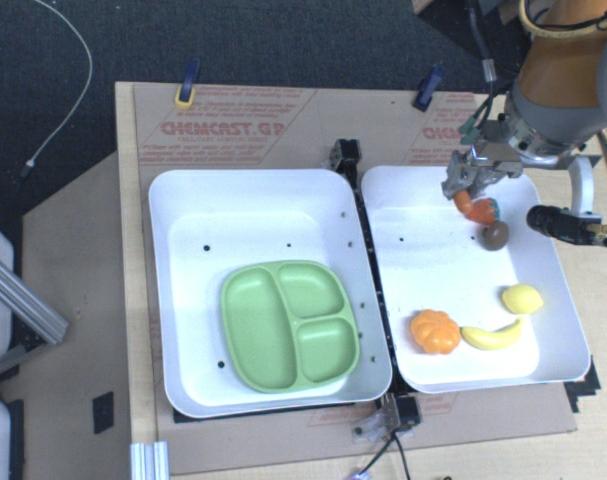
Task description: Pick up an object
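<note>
Two white bins (173, 268): green divided plate (288, 324) left, toy fruit (435, 331) right

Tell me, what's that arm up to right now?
Gripper low in right bin's far corner, at orange-red toy; grasp unconfirmed. Brown ball sits close beside it. Pumpkin, banana, lemon lie nearer, untouched.

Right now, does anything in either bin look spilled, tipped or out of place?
Nothing stands out. The green divided plate lies flat in the left bin; pumpkin, banana and lemon sit apart in the right bin, gripper at a small orange-red item.
</note>
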You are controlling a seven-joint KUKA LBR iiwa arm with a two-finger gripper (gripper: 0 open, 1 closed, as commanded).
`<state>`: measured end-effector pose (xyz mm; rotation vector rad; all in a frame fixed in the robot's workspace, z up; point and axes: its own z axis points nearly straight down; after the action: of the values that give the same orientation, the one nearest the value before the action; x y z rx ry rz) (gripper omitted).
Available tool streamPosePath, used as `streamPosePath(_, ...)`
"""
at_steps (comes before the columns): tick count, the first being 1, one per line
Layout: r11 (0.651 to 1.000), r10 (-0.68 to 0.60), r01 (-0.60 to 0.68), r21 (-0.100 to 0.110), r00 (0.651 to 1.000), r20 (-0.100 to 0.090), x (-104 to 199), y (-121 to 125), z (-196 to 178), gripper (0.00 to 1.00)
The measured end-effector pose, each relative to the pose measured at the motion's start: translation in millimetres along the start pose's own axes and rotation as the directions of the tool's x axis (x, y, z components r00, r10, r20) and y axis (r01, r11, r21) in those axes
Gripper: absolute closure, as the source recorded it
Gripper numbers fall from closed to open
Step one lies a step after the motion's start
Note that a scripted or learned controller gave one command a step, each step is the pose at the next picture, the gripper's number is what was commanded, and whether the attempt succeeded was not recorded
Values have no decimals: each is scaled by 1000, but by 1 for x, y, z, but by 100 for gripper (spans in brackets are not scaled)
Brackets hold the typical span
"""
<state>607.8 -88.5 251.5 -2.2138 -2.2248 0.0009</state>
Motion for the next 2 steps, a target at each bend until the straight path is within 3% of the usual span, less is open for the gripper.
streamPosePath(2, 1000, 1, -1, 1, 1000, 0, 102, -37, -3, 100)
